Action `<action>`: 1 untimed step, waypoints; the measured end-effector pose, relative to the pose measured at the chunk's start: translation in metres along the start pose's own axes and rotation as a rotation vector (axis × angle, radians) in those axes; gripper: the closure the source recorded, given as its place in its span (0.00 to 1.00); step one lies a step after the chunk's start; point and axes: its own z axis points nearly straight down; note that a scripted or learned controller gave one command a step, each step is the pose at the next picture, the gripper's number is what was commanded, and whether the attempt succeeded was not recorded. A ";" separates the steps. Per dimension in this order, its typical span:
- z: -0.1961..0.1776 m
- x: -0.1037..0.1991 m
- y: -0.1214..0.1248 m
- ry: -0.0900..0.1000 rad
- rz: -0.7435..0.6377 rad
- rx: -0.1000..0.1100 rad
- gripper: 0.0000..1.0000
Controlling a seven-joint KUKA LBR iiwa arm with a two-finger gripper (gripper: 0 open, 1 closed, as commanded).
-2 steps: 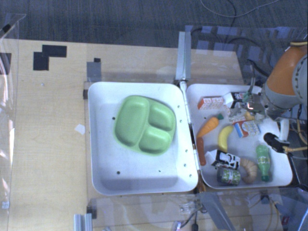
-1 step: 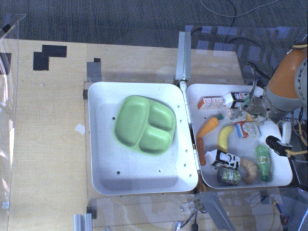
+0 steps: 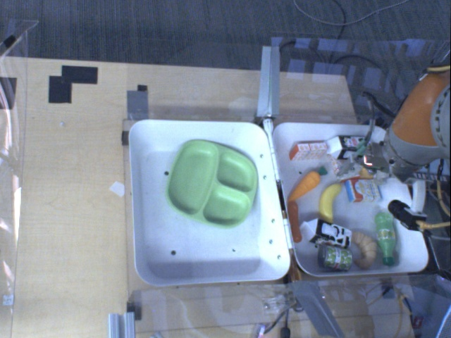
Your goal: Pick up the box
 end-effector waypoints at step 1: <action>0.000 0.019 -0.004 -0.004 -0.052 0.001 0.00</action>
